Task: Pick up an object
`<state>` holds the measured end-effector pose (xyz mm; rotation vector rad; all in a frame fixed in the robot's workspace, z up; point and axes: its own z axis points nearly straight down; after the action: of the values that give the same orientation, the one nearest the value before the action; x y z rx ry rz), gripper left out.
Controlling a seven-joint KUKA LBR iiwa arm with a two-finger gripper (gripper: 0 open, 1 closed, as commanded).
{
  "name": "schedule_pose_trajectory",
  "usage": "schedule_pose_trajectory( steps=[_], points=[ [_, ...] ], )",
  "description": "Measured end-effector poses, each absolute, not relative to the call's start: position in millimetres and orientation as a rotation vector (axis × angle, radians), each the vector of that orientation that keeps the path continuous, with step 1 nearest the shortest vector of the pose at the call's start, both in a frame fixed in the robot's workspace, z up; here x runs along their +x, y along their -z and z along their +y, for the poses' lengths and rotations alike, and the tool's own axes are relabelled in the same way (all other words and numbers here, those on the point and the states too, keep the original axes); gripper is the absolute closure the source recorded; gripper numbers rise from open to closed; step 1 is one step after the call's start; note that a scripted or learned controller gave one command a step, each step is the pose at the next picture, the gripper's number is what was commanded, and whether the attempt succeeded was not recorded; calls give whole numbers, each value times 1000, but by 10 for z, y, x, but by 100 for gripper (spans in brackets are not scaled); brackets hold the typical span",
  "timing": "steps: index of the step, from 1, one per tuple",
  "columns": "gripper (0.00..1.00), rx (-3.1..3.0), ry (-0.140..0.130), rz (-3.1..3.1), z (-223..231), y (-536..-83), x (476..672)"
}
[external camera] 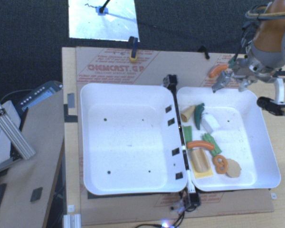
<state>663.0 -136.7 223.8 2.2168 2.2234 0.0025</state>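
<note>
Now claw (222,78) grips orange sausage (217,71) abv right bin (266,141).

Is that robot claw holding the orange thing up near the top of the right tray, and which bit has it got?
It cannot be told. The orange piece sits right beside the gripper, above the right bin's far rim, but no fingers visibly close on it.

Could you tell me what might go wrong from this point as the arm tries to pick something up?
The gripper is above the back rim of the right bin, near an orange piece lying outside it, so a straight descent might hit the rim. The food items are crowded along the divider; the sausage overlaps the bread, so a grab could drag both.
</note>
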Motion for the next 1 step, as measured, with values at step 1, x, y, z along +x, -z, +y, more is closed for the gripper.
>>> schedule_pose_trajectory(
  steps=[1],
  points=[
    [0,2208,-12,2212,-1510,-1029,6669]
  ],
)
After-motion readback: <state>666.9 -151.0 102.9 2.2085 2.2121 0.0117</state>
